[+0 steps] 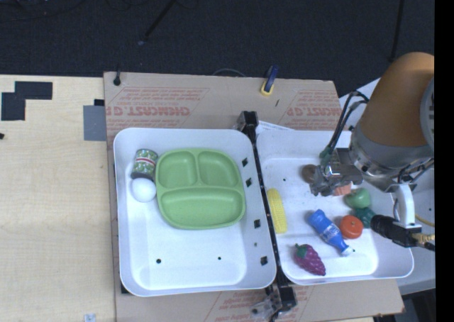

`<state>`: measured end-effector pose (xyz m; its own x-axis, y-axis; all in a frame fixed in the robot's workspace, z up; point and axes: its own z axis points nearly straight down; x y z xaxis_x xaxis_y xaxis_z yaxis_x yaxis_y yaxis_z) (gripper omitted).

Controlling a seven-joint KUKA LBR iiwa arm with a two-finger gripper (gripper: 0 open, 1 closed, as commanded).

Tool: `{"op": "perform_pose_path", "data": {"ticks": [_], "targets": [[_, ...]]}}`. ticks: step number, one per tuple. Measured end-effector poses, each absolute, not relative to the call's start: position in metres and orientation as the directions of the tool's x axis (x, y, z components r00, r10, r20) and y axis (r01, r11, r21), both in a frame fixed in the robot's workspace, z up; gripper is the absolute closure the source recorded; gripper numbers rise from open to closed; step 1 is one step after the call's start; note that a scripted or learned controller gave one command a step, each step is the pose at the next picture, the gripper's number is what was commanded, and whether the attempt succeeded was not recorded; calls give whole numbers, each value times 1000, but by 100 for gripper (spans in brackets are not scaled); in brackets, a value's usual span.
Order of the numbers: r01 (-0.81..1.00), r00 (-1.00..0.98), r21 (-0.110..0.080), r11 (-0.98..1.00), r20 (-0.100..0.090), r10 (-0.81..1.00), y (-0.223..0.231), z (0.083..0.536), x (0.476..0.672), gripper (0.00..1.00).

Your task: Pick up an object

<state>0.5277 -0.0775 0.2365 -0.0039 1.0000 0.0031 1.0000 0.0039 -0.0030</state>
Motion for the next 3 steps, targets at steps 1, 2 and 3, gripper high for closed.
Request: {"op": "perform_pose_path", "data": {"ticks": [1,2,3], "targets": [[1000,-5,-3,5,3,1000,-19,239,528,100],[1000,-3,-5,3,1,1000,19,220,525,100],[1000,-1,-2,1,1,1000,23,237,516,100]]}}
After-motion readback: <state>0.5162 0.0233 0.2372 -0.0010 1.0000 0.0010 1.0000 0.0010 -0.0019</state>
